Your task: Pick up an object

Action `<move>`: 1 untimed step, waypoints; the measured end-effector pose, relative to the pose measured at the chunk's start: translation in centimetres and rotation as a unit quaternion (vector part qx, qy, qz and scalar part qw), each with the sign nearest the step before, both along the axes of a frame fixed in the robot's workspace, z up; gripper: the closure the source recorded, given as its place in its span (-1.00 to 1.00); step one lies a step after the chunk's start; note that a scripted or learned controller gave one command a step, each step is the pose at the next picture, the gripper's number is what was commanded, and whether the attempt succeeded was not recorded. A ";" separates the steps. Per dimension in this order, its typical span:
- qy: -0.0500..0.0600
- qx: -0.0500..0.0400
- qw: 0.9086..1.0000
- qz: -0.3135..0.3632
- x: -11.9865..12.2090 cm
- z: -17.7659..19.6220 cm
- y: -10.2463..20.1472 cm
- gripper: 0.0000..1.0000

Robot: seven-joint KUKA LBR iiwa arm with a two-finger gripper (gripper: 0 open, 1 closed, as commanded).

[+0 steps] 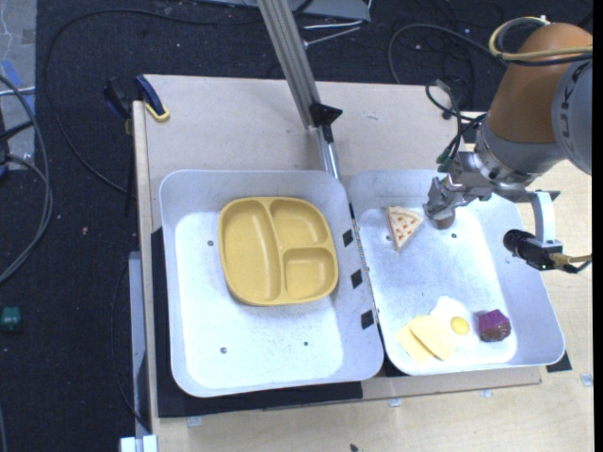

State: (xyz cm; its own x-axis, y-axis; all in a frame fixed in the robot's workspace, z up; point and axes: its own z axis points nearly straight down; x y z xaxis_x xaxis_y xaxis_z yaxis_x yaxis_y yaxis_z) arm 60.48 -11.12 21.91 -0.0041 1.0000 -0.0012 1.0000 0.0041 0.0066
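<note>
The right bin (pixel 471 262) holds a pizza slice toy (pixel 403 226) near its back left, a fried egg toy (pixel 450 320) and yellow cheese slices (pixel 424 339) at the front, and a purple piece (pixel 493 326) beside the egg. My gripper (pixel 441 213) hangs low over the bin's back part, just right of the pizza slice. Nothing shows between its fingers, and their spread is too dark to read.
A yellow divided plate (pixel 279 250) lies in the left bin (pixel 203 347). A slanted metal pole (pixel 294 55) rises behind the bins. A black cable fitting (pixel 528 246) hangs off the arm over the right bin's right rim.
</note>
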 end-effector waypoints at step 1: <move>0.002 0.001 1.000 -0.001 0.1 0.4 0.0 1.00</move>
State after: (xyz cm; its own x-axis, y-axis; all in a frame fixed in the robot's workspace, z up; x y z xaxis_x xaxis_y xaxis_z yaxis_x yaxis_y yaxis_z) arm 60.54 -11.09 22.26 -0.0030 1.0000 -0.0002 1.0000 0.0030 0.0016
